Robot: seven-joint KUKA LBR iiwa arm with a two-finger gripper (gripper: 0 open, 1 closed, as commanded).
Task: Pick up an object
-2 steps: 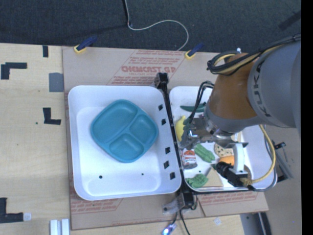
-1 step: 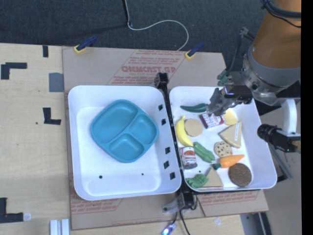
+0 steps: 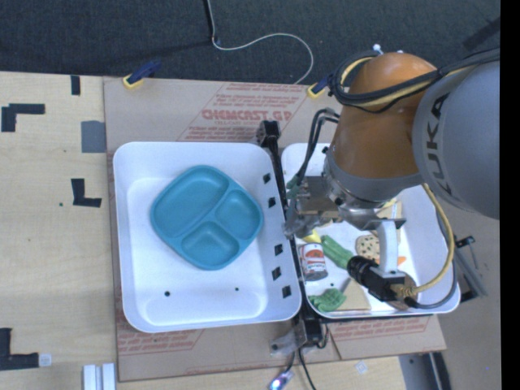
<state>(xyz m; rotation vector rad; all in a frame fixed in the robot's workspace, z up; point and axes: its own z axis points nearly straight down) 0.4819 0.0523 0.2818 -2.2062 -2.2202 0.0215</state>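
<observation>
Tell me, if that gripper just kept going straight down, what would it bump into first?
Probably the small can lying in the right bin, just below the gripper. Depth is hard to judge from this slanted view.

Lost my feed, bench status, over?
Gripper low over right bin, fingers hidden. Small can and green items loose below it. Blue plate in left bin.

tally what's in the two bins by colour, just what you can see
Blue: 1, divided plate in the left bin
Green: 2, one piece and another in the right bin
Red and white: 1, small can
Tan, dotted: 1, cookie
Total: 5; the arm hides more of the right bin.
</observation>
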